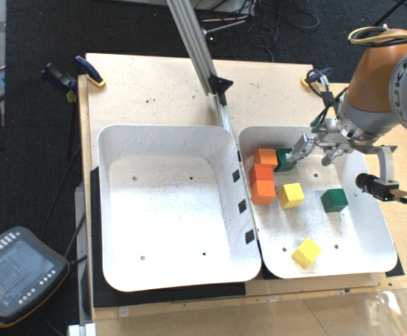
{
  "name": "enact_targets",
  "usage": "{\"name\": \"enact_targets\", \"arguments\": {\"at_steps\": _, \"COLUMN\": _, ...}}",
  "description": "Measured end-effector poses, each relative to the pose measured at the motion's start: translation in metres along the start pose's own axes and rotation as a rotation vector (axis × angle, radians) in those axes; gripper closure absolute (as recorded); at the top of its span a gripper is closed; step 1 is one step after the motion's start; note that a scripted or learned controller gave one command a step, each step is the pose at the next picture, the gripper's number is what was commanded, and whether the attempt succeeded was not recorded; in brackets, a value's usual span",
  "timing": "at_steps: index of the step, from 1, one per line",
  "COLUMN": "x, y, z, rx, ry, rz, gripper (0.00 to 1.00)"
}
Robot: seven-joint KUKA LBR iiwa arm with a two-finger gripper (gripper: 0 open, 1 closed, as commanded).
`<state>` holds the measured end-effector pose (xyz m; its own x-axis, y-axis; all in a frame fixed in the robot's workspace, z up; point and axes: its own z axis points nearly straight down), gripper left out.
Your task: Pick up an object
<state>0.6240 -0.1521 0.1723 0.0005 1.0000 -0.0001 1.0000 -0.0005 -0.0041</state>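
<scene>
The right bin holds several blocks. Orange blocks lie in a row along its left wall. A dark green block sits just right of the top orange one. Lower down are a yellow cube, a green cube and a second yellow cube near the front. My gripper hangs over the back of this bin, open, with nothing between its fingers. Its left finger ends right beside the dark green block.
The left bin lies beside the right one, with a slanted metal pole rising behind the gap between them. Clamps sit at the bench's back corners. A teach pendant rests at the lower left.
</scene>
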Motion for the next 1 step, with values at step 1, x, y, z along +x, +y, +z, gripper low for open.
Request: {"name": "enact_targets", "arguments": {"at_steps": 1, "x": 0.001, "y": -0.0037, "z": 0.0436, "rx": 0.0, "ry": 0.0, "rz": 0.0, "gripper": 0.0}}
